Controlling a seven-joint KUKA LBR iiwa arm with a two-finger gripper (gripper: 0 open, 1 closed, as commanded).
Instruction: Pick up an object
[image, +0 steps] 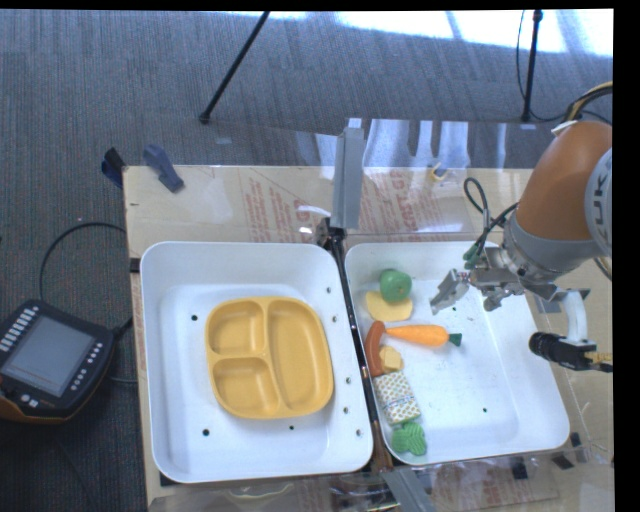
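In the right bin (520, 400), a toy carrot (418, 336) lies beside a green ball (396, 284), a sausage (373, 345), a checkered block (398, 396) and a green leafy toy (409, 438). The gripper (452, 290) hovers just above-right; whether it is parted or closed, I cannot tell. A yellow divided plate (268, 356) sits in the left bin (170, 300).

Two bins (250, 265) — perhaps six foods (417, 336)

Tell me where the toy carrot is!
The toy carrot lies in the right white bin, on its left side, just below the green toy and beside the hot dog. The gripper hangs above its right end.
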